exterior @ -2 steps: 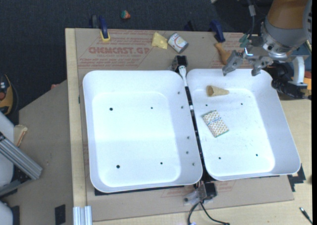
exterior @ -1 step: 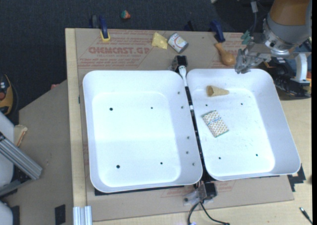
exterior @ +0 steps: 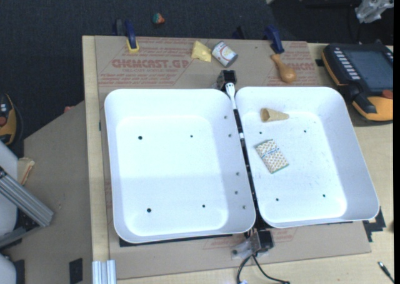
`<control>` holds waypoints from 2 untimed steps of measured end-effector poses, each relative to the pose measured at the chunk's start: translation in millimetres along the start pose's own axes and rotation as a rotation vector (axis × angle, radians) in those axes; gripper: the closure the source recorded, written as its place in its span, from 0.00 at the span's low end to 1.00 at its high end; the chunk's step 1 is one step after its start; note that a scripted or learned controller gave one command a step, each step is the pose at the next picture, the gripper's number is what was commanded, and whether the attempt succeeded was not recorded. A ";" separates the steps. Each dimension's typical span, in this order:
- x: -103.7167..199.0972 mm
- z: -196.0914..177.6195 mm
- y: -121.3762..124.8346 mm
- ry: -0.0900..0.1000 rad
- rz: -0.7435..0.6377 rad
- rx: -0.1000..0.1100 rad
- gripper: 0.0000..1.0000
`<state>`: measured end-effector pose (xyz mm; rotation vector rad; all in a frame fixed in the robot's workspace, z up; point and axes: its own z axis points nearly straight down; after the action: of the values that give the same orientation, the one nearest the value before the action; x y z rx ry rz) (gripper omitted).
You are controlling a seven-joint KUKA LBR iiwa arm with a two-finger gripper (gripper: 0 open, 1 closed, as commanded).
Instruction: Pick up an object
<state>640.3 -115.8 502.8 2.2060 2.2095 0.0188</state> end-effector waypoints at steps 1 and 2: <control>65.6 37.5 -47.9 0.007 -0.003 0.028 1.00; 88.7 121.7 -102.2 0.007 0.000 0.034 1.00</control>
<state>540.7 -27.9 378.4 2.2260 2.2299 -0.0109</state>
